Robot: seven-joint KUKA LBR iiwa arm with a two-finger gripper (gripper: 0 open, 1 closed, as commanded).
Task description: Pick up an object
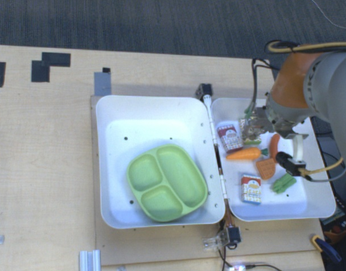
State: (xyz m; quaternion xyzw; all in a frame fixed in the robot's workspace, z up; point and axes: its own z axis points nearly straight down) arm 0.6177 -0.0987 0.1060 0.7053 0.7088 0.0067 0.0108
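Observation:
The right bin (317, 205) holds several small items: a red-and-white packet (229, 136), an orange carrot (244, 154), a brown slice (266, 169), a green pod (284, 183), a second small box (251, 188) and a red piece (274, 144). My gripper (253, 126) hangs low over the bin's upper part, just right of the red-and-white packet and above the carrot. The wrist above covers its fingers.
The left bin (113, 117) holds a green three-compartment plate (167, 182). A black clamp (204, 89) sits at the top of the ridge between the bins. Cables (320, 174) loop off the arm over the right bin's right side.

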